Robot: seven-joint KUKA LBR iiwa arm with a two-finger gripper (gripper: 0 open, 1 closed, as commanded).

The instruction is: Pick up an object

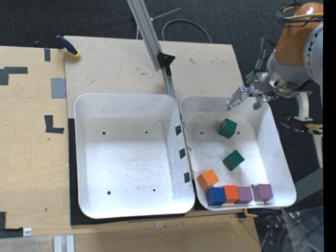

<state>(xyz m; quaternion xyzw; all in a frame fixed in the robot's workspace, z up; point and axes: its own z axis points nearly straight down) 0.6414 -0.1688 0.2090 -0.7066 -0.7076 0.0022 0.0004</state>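
Observation:
The right bin (275, 140) holds several small blocks. A dark green block (228, 128) lies near its back, and a second green block (233, 159) sits mid-bin. Along the front wall are an orange block (208, 178), a blue block (215, 196), another orange block (231, 193) and two purple blocks (245, 194) (262, 192). My gripper (244, 101) hangs over the bin's back right corner, above and right of the nearer-back green block. Its fingers are spread apart with nothing between them.
The left bin (84, 140) stands beside the right one, sharing a middle divider. A slanted metal rail (147, 30) runs down from the top to the bins' junction. A blue and yellow tool (67, 45) lies on the bench at the back left.

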